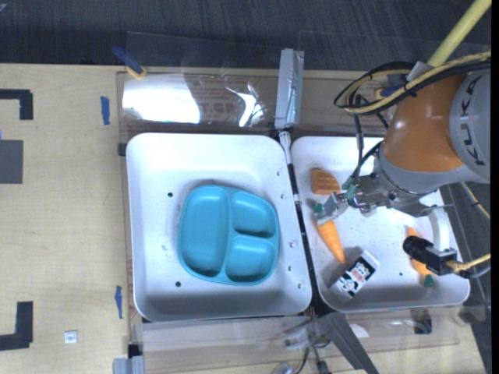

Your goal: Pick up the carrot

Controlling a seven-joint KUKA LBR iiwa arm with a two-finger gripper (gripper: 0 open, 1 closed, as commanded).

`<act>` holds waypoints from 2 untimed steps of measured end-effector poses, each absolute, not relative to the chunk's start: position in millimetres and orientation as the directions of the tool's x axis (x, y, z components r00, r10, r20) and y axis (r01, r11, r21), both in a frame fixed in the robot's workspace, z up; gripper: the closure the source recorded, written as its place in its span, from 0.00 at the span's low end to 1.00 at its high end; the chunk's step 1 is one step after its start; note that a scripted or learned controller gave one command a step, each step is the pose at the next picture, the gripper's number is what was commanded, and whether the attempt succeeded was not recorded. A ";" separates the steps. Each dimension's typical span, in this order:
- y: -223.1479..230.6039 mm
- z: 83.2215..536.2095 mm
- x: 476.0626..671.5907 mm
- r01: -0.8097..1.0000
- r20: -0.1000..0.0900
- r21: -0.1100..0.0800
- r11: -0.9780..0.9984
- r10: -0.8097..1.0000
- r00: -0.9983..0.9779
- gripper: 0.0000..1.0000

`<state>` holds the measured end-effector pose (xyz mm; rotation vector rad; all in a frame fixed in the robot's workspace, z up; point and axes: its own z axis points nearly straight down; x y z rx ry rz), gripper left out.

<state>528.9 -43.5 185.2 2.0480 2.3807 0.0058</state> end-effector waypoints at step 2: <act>-35.1 183.8 538.2 0.954 0.001 -0.001 0.300 0.954 -0.300 0.00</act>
